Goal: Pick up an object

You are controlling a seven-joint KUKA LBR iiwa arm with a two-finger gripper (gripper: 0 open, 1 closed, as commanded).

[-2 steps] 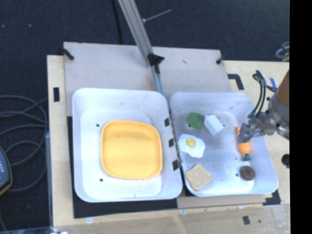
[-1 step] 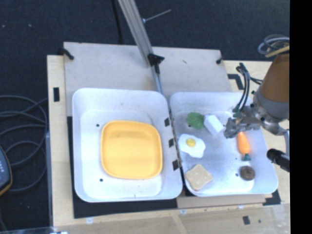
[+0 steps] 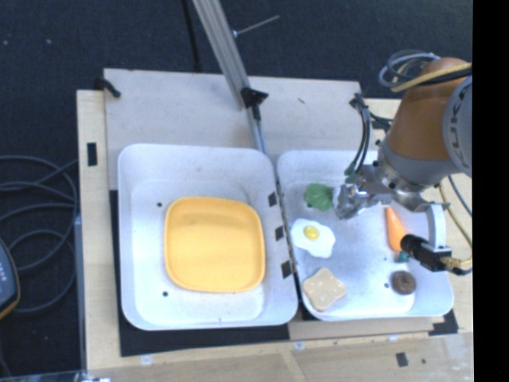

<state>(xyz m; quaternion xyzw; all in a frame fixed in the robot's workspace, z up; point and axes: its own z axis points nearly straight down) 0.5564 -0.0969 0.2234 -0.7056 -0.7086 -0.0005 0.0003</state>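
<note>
The camera view is showing the gripper [image 3: 347, 201] hanging low in the right bin [image 3: 362, 165], its grip state impossible to tell, with the green piece [image 3: 318, 196] lying just left of it, mid-frame.

Both white bins [image 3: 143, 293] look like smooth, matt plastic. The yellow plate [image 3: 215, 243] seems smooth plastic with a dull sheen. The pole [image 3: 219, 34] at upper centre is ribbed metal.
</note>
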